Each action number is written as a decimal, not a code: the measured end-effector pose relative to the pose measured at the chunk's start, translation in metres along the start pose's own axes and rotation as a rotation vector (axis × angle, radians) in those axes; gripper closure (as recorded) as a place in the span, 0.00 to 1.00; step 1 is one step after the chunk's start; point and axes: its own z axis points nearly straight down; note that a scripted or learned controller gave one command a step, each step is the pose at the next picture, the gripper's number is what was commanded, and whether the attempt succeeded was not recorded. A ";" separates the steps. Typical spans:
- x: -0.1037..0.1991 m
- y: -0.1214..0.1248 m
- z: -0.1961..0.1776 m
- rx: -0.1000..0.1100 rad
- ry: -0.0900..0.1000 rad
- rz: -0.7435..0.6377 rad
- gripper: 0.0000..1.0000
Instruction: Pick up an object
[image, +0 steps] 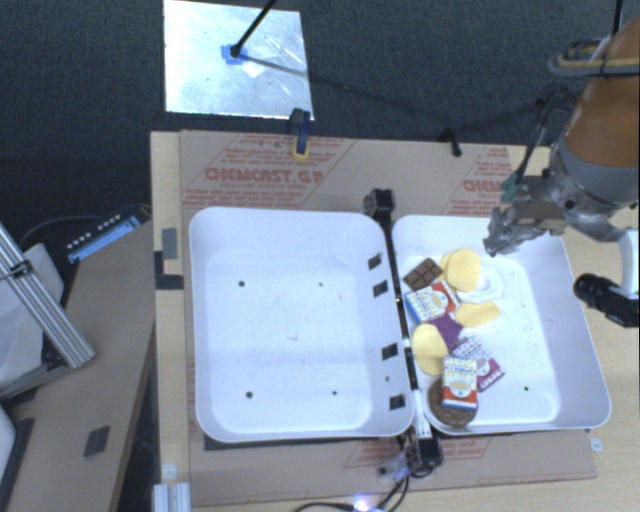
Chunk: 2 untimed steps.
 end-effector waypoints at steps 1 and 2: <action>0.083 0.006 -0.051 0.001 0.002 -0.001 1.00; 0.167 0.009 -0.101 0.001 0.003 0.001 1.00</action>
